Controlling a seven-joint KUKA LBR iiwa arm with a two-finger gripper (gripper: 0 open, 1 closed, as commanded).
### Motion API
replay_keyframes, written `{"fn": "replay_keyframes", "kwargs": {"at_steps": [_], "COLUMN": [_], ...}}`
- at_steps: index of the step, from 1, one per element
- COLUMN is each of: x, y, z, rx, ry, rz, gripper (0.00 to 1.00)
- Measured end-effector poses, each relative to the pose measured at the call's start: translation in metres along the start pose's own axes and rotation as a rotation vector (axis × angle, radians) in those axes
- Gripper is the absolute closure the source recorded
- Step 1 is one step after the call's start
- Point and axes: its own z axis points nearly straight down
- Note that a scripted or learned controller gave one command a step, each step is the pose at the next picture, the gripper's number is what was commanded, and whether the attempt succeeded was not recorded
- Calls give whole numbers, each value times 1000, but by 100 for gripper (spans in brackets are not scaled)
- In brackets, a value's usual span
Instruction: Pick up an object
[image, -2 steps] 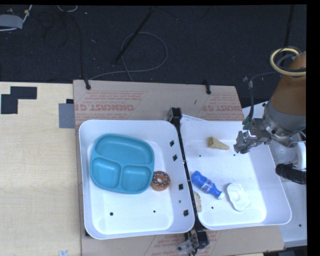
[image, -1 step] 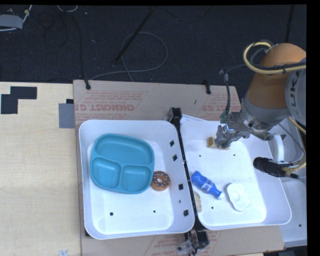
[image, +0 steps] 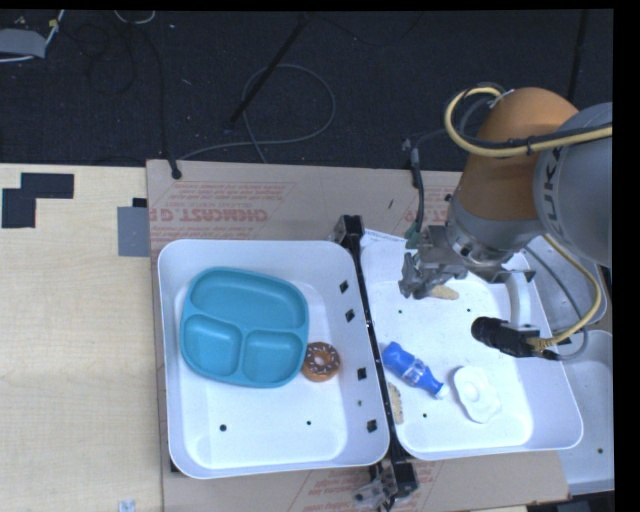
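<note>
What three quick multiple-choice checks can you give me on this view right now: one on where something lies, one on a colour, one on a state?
1. Where does the doughnut lie?
A. In the left bin, beside the divided plate
B. In the right bin, beside the bottle
C. On the bare bench outside both bins

2. What colour is the small bottle in the right bin?
A. Red
B. Blue
C. Yellow

3. How does the divided plate sit?
A. Flat, open side up
B. Turned upside down
C. Propped on edge against the bin wall

Answers: 1 A, the doughnut rests by the plate's lower right corner in the left bin. 2 B, the bottle's body is blue with a pale cap end. 3 A, its three compartments face the camera. The gripper is over the right bin's upper part.
</note>
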Motion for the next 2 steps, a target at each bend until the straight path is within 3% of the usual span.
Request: {"fn": "replay_keyframes", "kwargs": {"at_steps": [2], "x": [94], "y": [28], "z": [-3], "rx": [-3], "ry": [0], "rz": [-1], "gripper": [100]}}
